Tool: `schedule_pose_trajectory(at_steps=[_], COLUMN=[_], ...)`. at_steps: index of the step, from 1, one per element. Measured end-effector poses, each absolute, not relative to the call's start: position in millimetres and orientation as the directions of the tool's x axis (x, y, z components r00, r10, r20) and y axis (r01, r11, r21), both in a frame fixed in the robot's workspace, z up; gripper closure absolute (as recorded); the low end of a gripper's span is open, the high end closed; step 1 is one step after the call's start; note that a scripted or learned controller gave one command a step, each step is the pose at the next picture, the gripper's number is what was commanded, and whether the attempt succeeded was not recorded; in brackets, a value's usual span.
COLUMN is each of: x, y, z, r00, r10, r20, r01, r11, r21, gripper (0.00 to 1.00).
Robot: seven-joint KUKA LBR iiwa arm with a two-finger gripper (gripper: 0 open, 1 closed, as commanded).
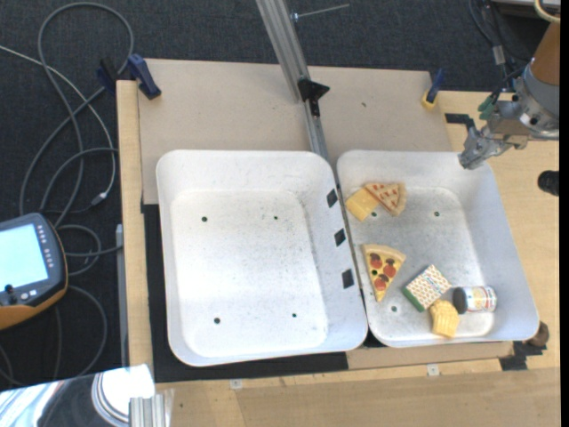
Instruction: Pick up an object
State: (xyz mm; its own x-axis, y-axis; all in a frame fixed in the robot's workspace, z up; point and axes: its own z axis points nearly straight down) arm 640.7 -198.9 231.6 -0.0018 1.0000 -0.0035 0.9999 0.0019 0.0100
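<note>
Yellow block (444, 319) touches jar (478, 299); 2 pizza slices (384, 269) lie apart.

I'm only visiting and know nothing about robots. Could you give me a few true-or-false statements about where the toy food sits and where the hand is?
1. Both pizza slices, the upper and the lower, lie in the right bin. True.
2. The hand holds a pizza slice. False: it hangs at the right bin's far corner, away from the toys.
3. The small jar lies in the left bin. False: right bin.
4. The patterned box lies beside the jar. True.
</note>
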Motion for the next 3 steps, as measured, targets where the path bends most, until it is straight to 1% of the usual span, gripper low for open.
schedule_pose_trajectory(at_steps=[1, 2, 3], x=[641.5, 629.3, 626.0], y=[-199, -142, -95], z=[230, 222, 227], r00=[-0.002, -0.006, -0.006], r10=[1.0, 1.0, 1.0], r20=[-0.002, 0.004, 0.004], r01=[1.0, 1.0, 1.0], r11=[0.002, 0.006, 0.006], r21=[0.004, -0.003, -0.003], gripper=[1.0, 1.0, 1.0])
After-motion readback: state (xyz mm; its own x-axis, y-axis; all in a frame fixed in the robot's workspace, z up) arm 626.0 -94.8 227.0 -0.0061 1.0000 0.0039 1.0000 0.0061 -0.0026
